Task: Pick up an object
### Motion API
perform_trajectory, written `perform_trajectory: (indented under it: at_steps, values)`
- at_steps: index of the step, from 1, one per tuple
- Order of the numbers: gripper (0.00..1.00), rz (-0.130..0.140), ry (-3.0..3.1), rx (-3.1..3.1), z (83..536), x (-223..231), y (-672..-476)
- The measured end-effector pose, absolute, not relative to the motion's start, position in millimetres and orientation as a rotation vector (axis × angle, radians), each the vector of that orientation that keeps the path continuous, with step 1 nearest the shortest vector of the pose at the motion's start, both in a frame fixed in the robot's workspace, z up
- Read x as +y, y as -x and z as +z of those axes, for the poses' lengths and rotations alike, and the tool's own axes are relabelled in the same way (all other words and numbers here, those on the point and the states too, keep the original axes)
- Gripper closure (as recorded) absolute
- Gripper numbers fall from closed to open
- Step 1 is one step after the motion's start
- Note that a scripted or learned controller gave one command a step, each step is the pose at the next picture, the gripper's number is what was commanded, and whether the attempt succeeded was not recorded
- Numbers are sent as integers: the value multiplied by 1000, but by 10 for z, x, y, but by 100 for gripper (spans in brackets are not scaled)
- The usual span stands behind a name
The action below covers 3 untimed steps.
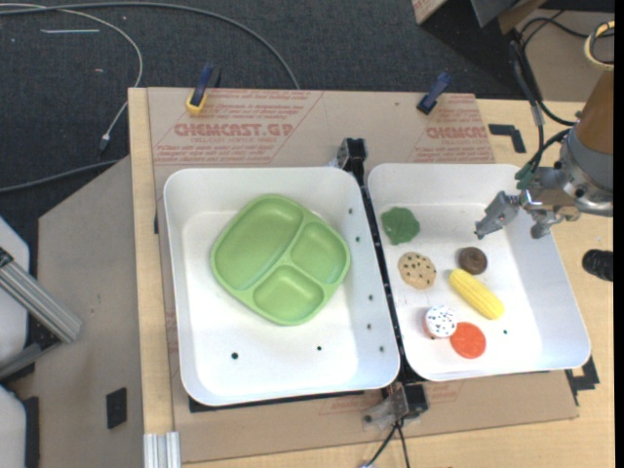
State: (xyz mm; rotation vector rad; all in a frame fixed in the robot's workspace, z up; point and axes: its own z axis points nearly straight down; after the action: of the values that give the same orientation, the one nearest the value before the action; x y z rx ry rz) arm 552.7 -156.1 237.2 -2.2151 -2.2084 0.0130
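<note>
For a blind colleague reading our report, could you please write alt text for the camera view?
The gripper hovers open over the right bin, above a chocolate donut, corn cob, cookie, green lump, cupcake and orange disc. The left bin holds a green divided plate.

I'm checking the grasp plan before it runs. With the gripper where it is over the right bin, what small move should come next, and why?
Probably a short descent toward the chocolate donut. The gripper, jaws spread and holding nothing, sits just above it in the picture, and it lies apart from the corn cob and cookie.
</note>
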Motion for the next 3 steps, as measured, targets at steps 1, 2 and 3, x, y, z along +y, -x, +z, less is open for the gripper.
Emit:
perform_trajectory:
  at_steps: [1,2,3]
  values:
    - [0,1,2220,-2220,2446,-1556,-5553]
    - [0,5,2216,-2216,1858,-1578,-5626]
    - [0,4,2217,-2216,1398,-1630,-5673]
